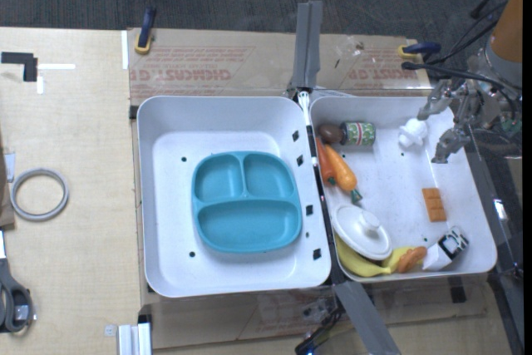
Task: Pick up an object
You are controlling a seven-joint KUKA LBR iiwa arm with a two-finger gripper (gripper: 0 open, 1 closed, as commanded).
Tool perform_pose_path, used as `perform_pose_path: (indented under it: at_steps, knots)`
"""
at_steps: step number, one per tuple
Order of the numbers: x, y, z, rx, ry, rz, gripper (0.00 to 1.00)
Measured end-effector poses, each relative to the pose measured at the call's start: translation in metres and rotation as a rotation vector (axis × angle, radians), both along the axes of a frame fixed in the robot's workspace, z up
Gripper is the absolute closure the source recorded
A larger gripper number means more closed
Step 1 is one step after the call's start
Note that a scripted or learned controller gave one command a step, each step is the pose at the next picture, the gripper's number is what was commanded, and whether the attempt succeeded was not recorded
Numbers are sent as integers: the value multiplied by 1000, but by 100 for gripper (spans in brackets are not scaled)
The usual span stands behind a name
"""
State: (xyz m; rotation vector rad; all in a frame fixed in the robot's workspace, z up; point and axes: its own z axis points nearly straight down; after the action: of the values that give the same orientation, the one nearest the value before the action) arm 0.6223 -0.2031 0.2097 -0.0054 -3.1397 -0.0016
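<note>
Over the right bin (486, 258) hangs the gripper (445, 147), released, nothing between its 2 fingers. Just below lies the orange block (432, 204): light, stiff, best pinched across its narrow sides.

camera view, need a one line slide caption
Claw poised over the right bin of toy food; blue divided plate in the left bin.
</note>
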Motion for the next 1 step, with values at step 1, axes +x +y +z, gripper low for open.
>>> perform_pose_path:
  at_steps: [1]
  knots:
    - [-34,-19,-121,0,-1,51,0]
